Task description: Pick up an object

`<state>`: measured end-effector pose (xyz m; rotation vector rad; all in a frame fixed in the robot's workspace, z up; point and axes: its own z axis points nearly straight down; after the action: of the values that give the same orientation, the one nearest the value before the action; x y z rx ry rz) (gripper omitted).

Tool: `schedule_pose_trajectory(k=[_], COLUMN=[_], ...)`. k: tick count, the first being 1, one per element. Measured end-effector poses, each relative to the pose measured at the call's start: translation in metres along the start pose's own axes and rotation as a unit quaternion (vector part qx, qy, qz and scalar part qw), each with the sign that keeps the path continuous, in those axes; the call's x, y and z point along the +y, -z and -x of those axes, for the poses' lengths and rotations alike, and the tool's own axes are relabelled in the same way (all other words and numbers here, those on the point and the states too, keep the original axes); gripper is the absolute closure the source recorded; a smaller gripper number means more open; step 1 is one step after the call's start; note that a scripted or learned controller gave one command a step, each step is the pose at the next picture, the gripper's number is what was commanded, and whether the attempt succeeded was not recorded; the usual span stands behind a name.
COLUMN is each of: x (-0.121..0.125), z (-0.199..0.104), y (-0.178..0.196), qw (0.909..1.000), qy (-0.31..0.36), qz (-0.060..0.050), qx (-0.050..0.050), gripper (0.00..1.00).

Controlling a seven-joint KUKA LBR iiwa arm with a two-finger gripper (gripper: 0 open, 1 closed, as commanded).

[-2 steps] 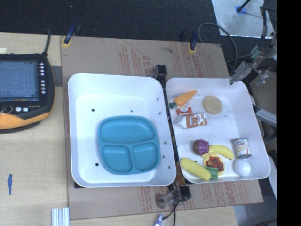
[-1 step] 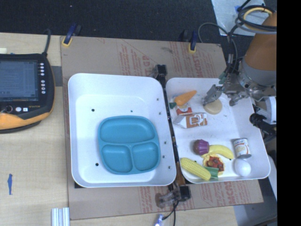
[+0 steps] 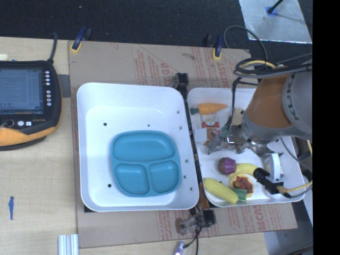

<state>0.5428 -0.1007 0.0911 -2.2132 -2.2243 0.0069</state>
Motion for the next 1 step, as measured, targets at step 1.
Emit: schedule_pose_trajectory(k=[1], x=[-0.0506], z=[-0.0061], y=[0.0000], qw=[1.0000], qy=[0.001], qz=[0.001], qx=[0.000], gripper=[0.00])
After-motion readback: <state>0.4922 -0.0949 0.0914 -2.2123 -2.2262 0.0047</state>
